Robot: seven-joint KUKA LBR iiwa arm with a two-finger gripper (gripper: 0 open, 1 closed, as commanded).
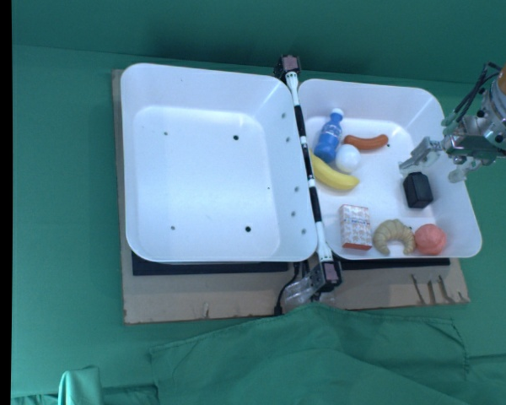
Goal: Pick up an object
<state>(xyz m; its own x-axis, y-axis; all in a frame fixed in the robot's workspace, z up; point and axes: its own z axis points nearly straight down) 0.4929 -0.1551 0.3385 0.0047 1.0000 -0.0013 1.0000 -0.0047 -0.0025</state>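
The right bin holds several objects. A blue bottle, a red sausage, a white ball and a banana lie near its left wall. A small carton, a croissant and a pink-orange fruit sit along its front. A black block rests at the right. My gripper hangs open above the bin's right side, just over and slightly behind the black block, with nothing between its fingers.
The left bin stands beside the right one, joined by a black-and-white divider. Both rest on a cardboard sheet on green cloth. A cloth fold lies at the front.
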